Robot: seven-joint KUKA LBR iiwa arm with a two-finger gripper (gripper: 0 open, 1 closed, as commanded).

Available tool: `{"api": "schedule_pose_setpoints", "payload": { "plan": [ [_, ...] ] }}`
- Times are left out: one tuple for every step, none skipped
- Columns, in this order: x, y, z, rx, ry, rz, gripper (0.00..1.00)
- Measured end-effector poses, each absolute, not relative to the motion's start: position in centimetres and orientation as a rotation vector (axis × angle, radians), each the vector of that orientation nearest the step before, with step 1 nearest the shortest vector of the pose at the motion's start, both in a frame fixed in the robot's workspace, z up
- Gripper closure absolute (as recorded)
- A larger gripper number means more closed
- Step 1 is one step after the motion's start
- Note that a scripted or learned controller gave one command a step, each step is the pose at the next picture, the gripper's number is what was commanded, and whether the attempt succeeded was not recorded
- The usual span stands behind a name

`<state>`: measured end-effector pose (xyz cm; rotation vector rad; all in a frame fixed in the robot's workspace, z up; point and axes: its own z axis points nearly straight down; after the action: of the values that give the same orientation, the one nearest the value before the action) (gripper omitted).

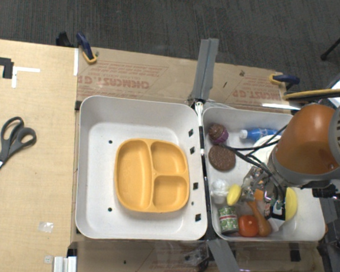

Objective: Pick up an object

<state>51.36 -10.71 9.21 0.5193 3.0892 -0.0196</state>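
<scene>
Camera view: wooden bench [21, 208], dark carpet [139, 11] behind, scissors [6, 148] lying left; fingers' [258, 190] state unclear

The right bin [303, 233] holds a jumble of small objects. A purple ball-like piece [218, 132] lies near its back left corner, a brown round cookie-like disc [221, 157] just in front of it. A blue-and-white bottle [256, 134] lies on its side at the back. Toward the front sit a yellow lemon-shaped piece [234, 195], a green-labelled can [228, 220], a red tomato [248, 226] touching an orange carrot [259, 220], and a yellow banana [291, 204] to the right.
</scene>
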Motion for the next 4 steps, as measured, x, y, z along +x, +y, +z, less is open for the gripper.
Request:
{"api": "schedule_pose_setpoints", "payload": {
  "plan": [
    [47.8, -11.3, 8.9, 0.940, 3.000, 0.000, 1.00],
    [47.8, -10.2, 9.6, 0.816, 3.037, -0.001, 1.00],
    [52.2, -15.5, 18.6, 0.460, 3.110, 0.000, 1.00],
    [48.0, -9.3, 8.9, 0.324, 3.128, 0.002, 1.00]
  ]
}}
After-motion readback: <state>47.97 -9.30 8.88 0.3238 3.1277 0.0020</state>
